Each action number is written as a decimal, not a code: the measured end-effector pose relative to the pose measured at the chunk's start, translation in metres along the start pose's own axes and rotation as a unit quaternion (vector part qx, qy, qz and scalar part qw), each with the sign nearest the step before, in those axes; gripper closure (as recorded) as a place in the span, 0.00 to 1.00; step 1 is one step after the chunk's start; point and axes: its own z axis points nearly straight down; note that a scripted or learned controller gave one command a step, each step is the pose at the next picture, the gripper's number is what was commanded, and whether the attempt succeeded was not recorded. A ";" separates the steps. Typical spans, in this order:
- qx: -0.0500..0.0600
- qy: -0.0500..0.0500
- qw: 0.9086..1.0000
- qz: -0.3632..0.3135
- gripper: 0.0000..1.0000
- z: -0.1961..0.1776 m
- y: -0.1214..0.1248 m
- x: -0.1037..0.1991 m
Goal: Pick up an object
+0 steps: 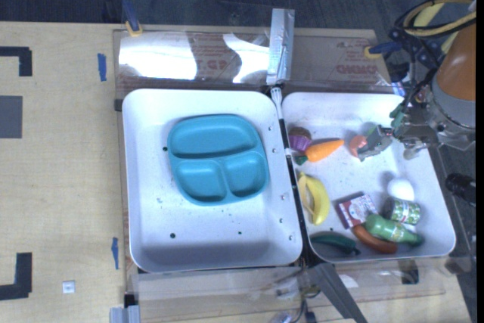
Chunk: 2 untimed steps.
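Reach/approach step, I'd say: gripper (378, 138) sits low in the right bin (344, 106), by its far right side, w/ a small orange-red toy (357, 143) at its tips. Can't tell whether it's spread or pinching. Next move prob needs a firm close, then a straight lift. Toy is small, rounded, partly hidden by grey metal.

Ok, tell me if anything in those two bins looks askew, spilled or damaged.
Nothing stands out. The blue divided plate lies flat in the left bin. The right bin holds loose toy food, a carrot and banana among it, jumbled but all inside the rim. The gripper is low over the right bin.
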 end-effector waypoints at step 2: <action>-0.002 -0.001 0.995 -0.102 0.00 0.168 0.099 0.015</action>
